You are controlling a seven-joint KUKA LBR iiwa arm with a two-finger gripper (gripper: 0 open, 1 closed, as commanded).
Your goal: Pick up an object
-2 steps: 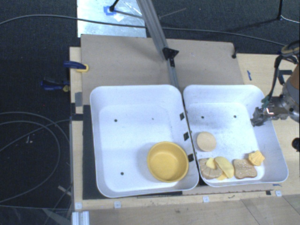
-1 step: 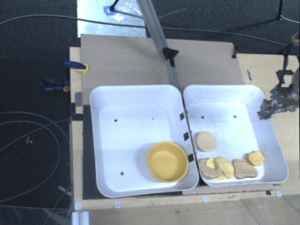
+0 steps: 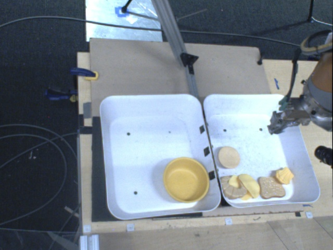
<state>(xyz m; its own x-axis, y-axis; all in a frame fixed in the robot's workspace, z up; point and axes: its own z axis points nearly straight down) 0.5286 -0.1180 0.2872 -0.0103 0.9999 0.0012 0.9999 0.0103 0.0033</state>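
From the camera view, we see the pincer [image 3: 276, 123] hovering over the right bin's [image 3: 244, 113] far right edge; whether it is parted, we cannot tell. The food pieces [image 3: 250, 185] cluster along its near wall, within reach.

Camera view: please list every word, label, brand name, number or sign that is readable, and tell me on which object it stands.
No readable text anywhere.
Bins: only dark dots and black clips, no writing.
Blue tape on the floor: blank.
Gripper: no legible marking.
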